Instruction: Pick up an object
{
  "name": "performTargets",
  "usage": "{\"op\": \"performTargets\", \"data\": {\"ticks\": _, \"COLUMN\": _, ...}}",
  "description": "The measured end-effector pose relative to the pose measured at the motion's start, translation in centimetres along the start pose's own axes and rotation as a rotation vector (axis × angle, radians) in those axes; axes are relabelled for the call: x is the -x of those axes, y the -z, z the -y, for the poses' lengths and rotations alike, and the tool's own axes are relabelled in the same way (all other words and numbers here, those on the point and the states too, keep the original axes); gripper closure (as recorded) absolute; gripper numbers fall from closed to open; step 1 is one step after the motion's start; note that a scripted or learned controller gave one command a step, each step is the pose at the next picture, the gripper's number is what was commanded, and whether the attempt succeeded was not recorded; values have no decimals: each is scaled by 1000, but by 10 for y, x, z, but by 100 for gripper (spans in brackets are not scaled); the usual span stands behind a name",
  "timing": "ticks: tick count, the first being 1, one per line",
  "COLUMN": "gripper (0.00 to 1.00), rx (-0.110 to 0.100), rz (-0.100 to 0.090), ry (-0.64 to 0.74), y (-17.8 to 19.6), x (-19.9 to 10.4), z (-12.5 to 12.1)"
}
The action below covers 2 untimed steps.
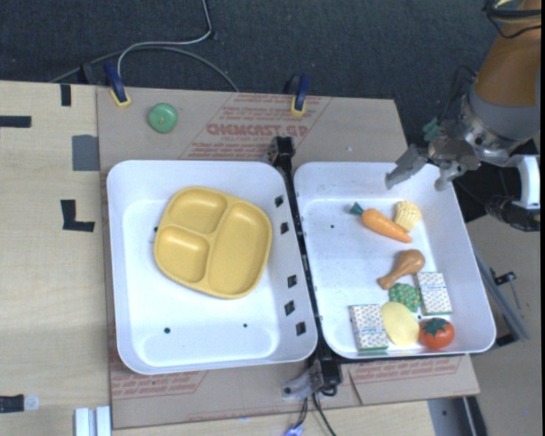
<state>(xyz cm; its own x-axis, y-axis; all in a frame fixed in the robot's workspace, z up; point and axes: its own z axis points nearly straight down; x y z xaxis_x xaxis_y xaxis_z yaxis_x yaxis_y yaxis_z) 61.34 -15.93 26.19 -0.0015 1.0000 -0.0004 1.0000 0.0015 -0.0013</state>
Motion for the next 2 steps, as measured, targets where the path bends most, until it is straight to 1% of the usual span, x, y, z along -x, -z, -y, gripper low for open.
{"op": "performTargets", "data": {"ticks": 1, "gripper": 0, "rx": 20, "rz": 9, "ry": 0, "y": -158, "x": -21, "z": -14}}
{"op": "performTargets", "data": {"ticks": 2, "gripper": 100, "rx": 17, "rz": 10, "ry": 0, "y": -149, "x": -21, "z": -14}}
